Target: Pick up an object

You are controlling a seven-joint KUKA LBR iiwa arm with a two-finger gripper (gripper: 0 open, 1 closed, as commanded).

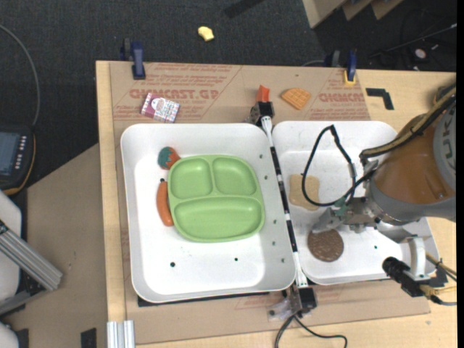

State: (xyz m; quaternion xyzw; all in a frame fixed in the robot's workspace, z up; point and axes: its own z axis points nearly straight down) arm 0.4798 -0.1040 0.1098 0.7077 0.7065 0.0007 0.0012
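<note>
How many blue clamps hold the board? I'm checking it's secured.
2: left clamp at the board's far left corner, right clamp on the far edge right. The arm may hide others.

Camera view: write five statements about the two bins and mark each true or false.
1. The green divided plate lies in the left bin. True.
2. The brown disc lies in the left bin. False: it lies in the right bin.
3. An orange sausage-shaped piece lies left of the plate. True.
4. The waffle-like piece lies on the plate. False: it lies on the cardboard beyond the bins.
5. The arm is over the right bin. True.
</note>
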